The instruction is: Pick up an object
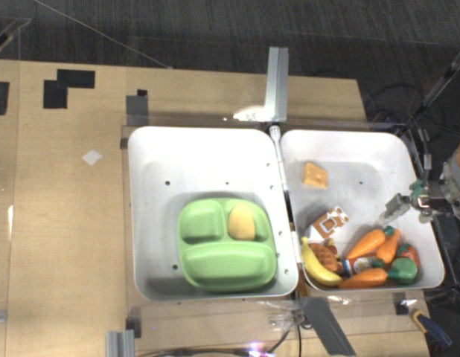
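Your pick has not happened yet. The claw (400, 207) hangs over the right bin (364, 143) near its right wall, and you can see its fingers standing apart with nothing between them. The likeliest targets lie just below it in the bin's lower corner: an orange carrot (366, 242) heaped with a banana (316, 265) and other toy food. A cheese wedge (315, 175) sits apart. In the left bin, a green tray (215, 262) holds a yellow piece (242, 222). Descent, closing and lifting all remain.
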{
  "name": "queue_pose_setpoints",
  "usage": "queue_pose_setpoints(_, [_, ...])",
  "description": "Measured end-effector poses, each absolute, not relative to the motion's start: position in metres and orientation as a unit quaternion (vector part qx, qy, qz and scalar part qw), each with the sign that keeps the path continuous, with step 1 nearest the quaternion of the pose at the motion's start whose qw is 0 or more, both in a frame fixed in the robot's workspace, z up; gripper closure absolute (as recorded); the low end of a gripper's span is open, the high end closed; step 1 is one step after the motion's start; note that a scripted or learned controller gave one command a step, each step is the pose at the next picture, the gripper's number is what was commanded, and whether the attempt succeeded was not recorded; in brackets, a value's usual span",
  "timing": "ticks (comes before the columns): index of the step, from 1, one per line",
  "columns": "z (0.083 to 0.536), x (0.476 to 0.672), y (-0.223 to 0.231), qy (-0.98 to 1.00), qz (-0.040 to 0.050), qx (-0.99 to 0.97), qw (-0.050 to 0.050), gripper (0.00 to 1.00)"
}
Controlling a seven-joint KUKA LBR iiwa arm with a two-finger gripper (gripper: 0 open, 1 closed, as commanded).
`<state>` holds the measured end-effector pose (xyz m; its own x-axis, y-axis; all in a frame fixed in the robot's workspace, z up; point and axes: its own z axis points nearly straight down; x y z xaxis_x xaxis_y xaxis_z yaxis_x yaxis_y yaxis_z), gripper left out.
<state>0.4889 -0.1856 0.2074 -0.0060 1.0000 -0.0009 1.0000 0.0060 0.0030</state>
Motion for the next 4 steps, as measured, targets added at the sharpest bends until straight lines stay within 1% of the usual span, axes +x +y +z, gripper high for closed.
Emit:
queue_pose_setpoints(1, [0.097, 0.488, -0.19, 0.673, 0.0014, 0.74, 0.002, 0.0])
queue_pose_setpoints(2, [0.093, 0.491, -0.184, 0.676, 0.0034, 0.737, 0.007, 0.0])
queue_pose_setpoints(3, [0.092, 0.51, -0.175, 0.642, 0.0044, 0.767, 0.007, 0.0])
queue_pose_setpoints(4, [0.104, 0.514, -0.171, 0.645, 0.0084, 0.764, 0.008, 1.0])
